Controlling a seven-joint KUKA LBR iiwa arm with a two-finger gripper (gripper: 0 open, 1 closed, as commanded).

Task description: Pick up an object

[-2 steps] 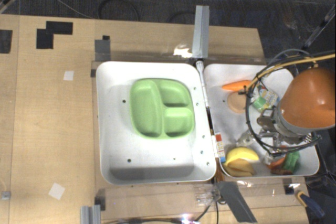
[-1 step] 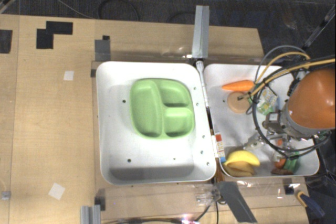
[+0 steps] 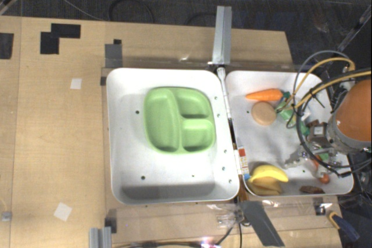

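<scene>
Reaching in from the right, the arm (image 3: 354, 116) hangs low over the right bin (image 3: 256, 81), its orange band and cables covering the wrist. The gripper (image 3: 308, 151) sits over the bin's near right part, and whether it is spread or pressed together I cannot tell. Nothing is seen lifted, so the pick seems not yet made; the grasp and the raise are left, as I judge it. A banana (image 3: 268, 178) lies at the bin's near left corner, left of and nearer than the gripper, apart from it. A carrot (image 3: 264, 94) lies toward the far side, with a tan round object (image 3: 264, 114) just beside it. The left bin (image 3: 122, 142) holds a green divided tray (image 3: 177, 119), well apart from the gripper.
</scene>
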